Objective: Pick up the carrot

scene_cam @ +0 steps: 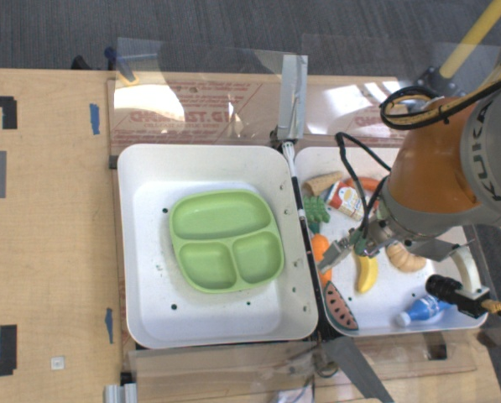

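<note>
Carrot sits at left edge of the right bin, orange body with green top above it, near the banana and watermelon slice. Tool is just beside it, low over the bin; can't tell how the tool is set. Step looks like the approach: next it needs to line up over the carrot and close. Left bin holds a green plate.
</note>
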`<state>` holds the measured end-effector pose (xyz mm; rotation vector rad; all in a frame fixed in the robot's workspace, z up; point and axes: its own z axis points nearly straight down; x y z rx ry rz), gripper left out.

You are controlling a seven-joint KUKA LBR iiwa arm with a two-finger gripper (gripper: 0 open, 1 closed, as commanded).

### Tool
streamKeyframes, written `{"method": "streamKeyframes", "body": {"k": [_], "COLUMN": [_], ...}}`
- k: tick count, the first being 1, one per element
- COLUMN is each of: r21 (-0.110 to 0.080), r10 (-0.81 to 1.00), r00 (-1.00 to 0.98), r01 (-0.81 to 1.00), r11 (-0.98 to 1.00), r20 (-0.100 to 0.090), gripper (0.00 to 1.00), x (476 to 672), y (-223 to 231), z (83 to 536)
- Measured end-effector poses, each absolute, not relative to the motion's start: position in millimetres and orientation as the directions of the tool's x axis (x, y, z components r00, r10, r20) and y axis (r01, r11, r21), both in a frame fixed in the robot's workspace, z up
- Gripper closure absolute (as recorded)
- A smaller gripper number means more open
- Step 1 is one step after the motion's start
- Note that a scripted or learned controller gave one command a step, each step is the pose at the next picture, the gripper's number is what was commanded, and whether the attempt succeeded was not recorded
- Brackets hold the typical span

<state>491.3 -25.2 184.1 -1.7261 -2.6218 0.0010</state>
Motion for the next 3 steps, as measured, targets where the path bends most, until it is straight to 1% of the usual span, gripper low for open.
{"method": "streamKeyframes", "body": {"k": [3], "r21": [-0.002], "r10": [0.919], "r00": [-0.395], "r01": [0.919], "r11": [0.395], "r20": [0.002], "gripper": [0.0], "x": [491.3], "y": [-25.2], "z": [184.1]}}
